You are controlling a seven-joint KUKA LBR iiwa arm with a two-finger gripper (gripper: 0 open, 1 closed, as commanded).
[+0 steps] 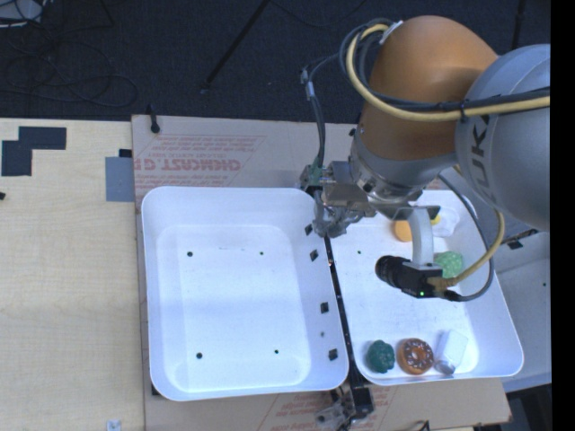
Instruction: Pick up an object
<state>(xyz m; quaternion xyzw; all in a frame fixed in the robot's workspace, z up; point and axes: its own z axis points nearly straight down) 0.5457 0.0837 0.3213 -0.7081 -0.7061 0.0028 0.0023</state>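
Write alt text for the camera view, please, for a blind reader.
A grey and orange robot arm reaches over the right white bin, its gripper at the divider beside the left white bin. In the right bin lie a dark green lump, a sprinkled doughnut, a white piece, a pale green piece and an orange piece.

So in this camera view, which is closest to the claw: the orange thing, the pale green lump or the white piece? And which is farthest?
1. Orange thing, just right of the claw.
2. Pale green lump, further right.
3. White piece, toward the view's bottom right.
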